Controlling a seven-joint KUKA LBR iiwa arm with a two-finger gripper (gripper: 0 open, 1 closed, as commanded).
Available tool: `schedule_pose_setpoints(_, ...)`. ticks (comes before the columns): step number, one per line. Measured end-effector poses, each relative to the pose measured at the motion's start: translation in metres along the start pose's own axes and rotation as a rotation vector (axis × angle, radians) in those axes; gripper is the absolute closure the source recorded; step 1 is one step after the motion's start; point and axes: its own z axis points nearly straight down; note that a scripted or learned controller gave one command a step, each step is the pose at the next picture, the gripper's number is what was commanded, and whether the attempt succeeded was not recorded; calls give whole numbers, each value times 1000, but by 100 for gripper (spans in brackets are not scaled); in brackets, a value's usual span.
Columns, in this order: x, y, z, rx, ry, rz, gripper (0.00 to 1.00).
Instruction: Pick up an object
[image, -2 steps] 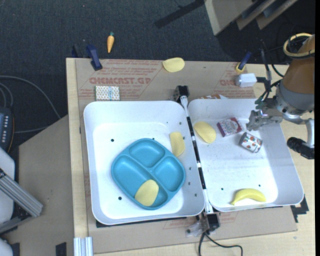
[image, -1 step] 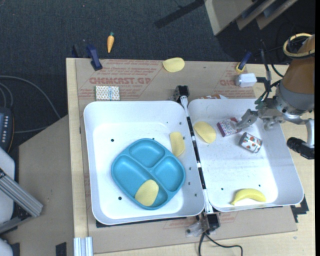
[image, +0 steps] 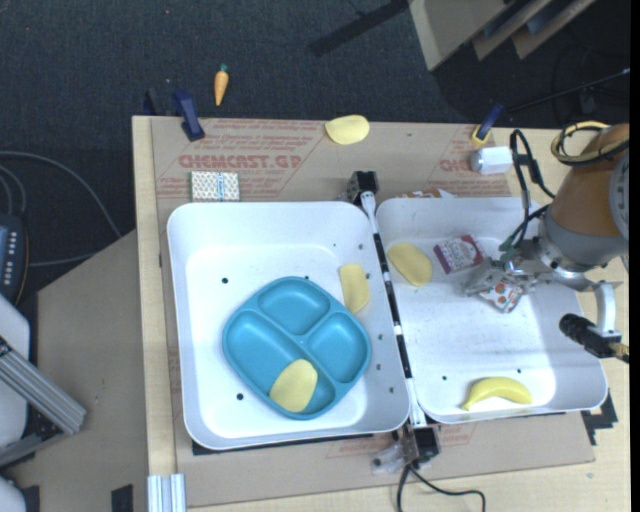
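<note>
Evidently the small red-and-white packet (image: 502, 293) is my target: it lies in the right bin (image: 560, 395), toward its far right, and my claw (image: 497, 277) is down right over it. Whether the packet is actually pinched I cannot tell, and the claw's spread is hidden by its own metal. To do this well I would centre over the packet, press lightly to the bin floor, close squarely across its short side, then lift straight. A second red packet (image: 458, 252) lies just to the left, a yellow piece (image: 410, 263) beyond it, and a banana (image: 497, 392) near the front wall; I should not drag these.
</note>
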Motion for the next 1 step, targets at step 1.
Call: schedule_pose_setpoints(1,0,1,-11,-4,-2,-1,100)
